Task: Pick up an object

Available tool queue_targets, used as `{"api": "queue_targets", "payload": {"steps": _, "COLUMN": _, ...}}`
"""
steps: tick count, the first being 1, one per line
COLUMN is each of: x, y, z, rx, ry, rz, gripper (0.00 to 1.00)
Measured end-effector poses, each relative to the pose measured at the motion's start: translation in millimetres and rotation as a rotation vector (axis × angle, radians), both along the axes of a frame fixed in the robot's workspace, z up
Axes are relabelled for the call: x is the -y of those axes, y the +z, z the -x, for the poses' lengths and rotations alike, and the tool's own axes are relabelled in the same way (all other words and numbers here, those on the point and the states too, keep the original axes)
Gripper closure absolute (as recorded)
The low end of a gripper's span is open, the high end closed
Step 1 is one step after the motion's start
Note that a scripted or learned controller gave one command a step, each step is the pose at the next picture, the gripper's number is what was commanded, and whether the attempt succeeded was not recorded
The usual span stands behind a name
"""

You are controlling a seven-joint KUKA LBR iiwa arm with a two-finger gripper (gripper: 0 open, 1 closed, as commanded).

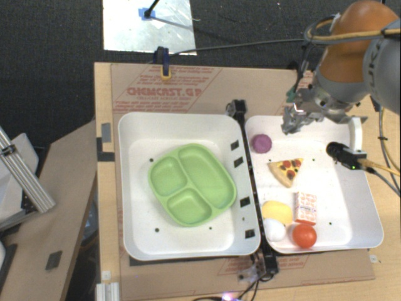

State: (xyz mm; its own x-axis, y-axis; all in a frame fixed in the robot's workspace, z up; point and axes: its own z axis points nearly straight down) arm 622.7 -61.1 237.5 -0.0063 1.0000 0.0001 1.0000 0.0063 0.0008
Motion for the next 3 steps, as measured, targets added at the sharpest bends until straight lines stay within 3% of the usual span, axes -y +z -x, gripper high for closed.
{"api": "queue_targets", "payload": {"steps": 1, "x": -49, "y": 4, "z": 3, "rx": 0.000, "ry": 0.003, "rz": -0.002, "gripper": 1.00}}
{"api": "queue_targets", "payload": {"steps": 3, "x": -149, "y": 10, "z": 37, "rx": -0.001, "ry": 0.003, "rz": -0.002, "gripper": 1.00}}
